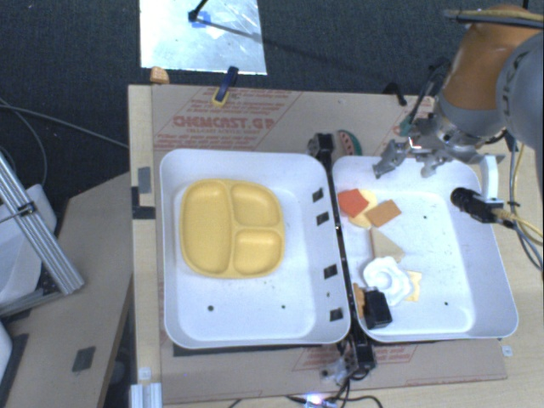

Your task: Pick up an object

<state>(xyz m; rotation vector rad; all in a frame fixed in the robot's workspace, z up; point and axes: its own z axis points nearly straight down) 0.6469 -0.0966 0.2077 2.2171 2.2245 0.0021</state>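
Note:
My gripper [408,164] hangs over the far edge of the right bin [476,262], open, with nothing between its fingers. Just in front of it and to the left lie a red-orange piece [352,201] and a tan block [385,212], touching a pale yellow piece [362,220]. A beige wedge [387,246] sits nearer the middle. Toward the front left of that bin are a white moulded object [383,274], a yellow piece [413,286] and a black object [376,309].
The left bin [178,313] holds a yellow divided plate [231,228]. A black divider with clips [333,228] runs between the bins. The grey and orange arm [489,66] fills the upper right, with a black fitting [472,202] over the right bin's far side.

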